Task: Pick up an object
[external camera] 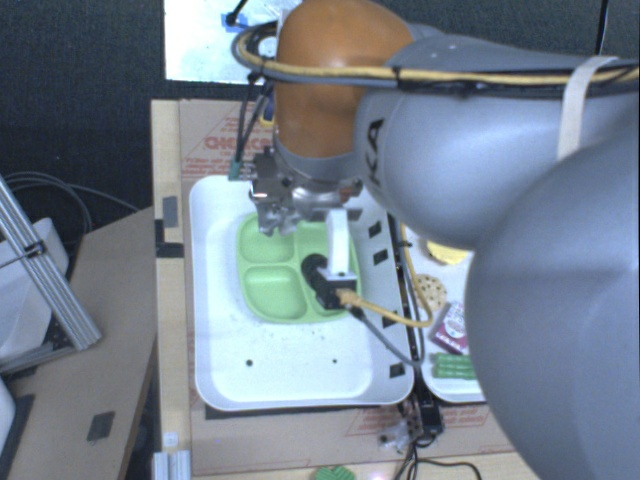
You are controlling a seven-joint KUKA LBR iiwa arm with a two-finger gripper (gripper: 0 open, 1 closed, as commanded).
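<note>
Two bins: the left bin [215, 368] is carrying a green divided tray [275, 283]; the arm is hiding most of the right bin [455, 393].
Jaws: gripper [275, 223] is hovering over the tray's upper-left compartment; spread or pressed together, cannot tell.

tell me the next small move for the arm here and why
Probably a short straight descent. The gripper hovers over the green divided tray in the left white bin, above the tray's far rim, and nothing shows between its fingers, so nothing is grasped yet.
</note>
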